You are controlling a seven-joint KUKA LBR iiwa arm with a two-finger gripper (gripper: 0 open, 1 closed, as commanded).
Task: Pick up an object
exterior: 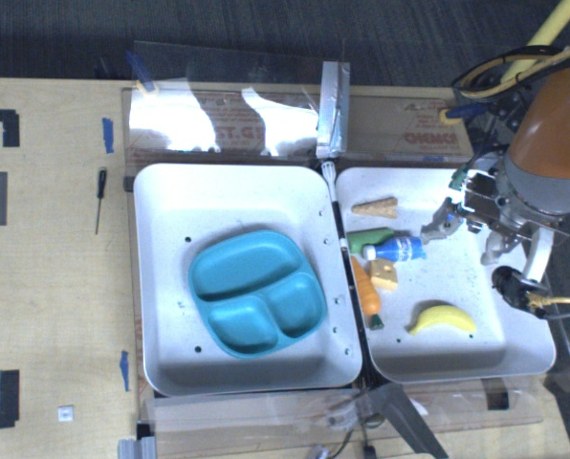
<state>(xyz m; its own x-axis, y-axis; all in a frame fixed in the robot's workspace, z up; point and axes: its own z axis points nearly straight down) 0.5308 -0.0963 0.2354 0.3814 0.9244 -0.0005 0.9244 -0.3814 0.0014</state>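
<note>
Nearest the bottom edge, a grey strut [400, 421] crosses the front lip of the bench, and its lower end is cut off by the frame. Just above it sit the two white bins. Lying in the left bin [161, 199] is a blue divided tray [256, 292], tilted a little, with three compartments. Low in the right bin [529, 347], a yellow banana [441, 318] rests alone on the floor. Against the divider an orange carrot-like piece [366, 290] touches a small tan block [384, 275]; something dark green at its lower tip is too small to name. Above these a bottle [392, 250] with a blue label and green cap lies on its side, and beyond it a tan wedge [375, 207] sits apart. My gripper [445, 221] hangs over the right bin, just right of the bottle, and I cannot tell how wide my fingers stand: they blur into the metal behind. My wrist and orange band [551, 127] hide the bin's right wall. Furthest back, glare on clear plastic [218, 122] washes out the cardboard behind it
</note>
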